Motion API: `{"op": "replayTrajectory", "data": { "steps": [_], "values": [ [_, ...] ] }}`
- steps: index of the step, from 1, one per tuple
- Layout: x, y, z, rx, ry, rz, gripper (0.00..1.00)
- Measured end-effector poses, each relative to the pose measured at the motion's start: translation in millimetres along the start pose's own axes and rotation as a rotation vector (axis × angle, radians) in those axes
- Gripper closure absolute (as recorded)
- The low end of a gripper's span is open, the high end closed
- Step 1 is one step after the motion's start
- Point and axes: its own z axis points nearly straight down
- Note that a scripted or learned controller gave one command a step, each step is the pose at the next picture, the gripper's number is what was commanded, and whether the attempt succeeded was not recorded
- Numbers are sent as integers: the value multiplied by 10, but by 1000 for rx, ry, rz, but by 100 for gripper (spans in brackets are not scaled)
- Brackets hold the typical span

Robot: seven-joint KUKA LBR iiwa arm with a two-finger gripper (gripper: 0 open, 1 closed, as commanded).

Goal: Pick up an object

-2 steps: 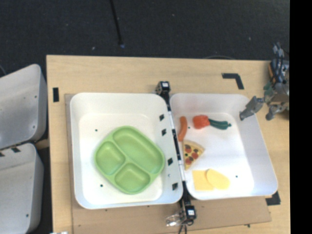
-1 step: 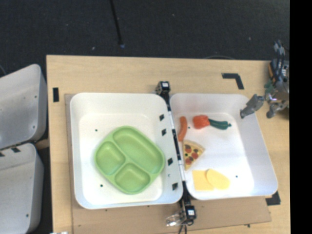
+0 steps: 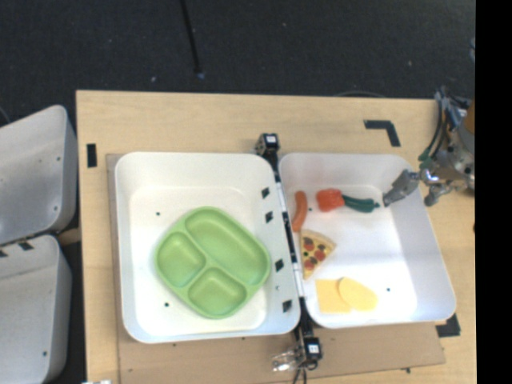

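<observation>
Toy food in the right bin (image 3: 424,238) is our target: red pepper w/ green stem (image 3: 330,200) at the far side, sausage (image 3: 299,210), pizza slice (image 3: 314,250), cheese pieces (image 3: 346,295) near side. We're at the approach step; nothing grasped yet. Gripper (image 3: 412,189) sits at the bin's far right rim, fingers look spread, holding nothing. Next we need to descend onto one item, prob. the pepper.

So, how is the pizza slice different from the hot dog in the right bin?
The pizza slice is a flat triangle, while the hot dog is a long thin stick. The pizza slice is yellow with red spots and a tan crust; the hot dog is plain orange-red. The pizza slice lies nearer the bin's middle, below the hot dog, which lies along the left wall. Both are toy food in the right bin.
</observation>
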Motion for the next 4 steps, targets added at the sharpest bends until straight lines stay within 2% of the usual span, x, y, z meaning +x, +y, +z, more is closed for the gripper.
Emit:
{"op": "replayTrajectory", "data": {
  "steps": [2,3,4],
  "values": [
    [75,-87,1166,0,1,1,0],
    [63,-70,1055,-4,0,2,100],
    [34,38,574,-10,-1,-3,100]
  ]
}}
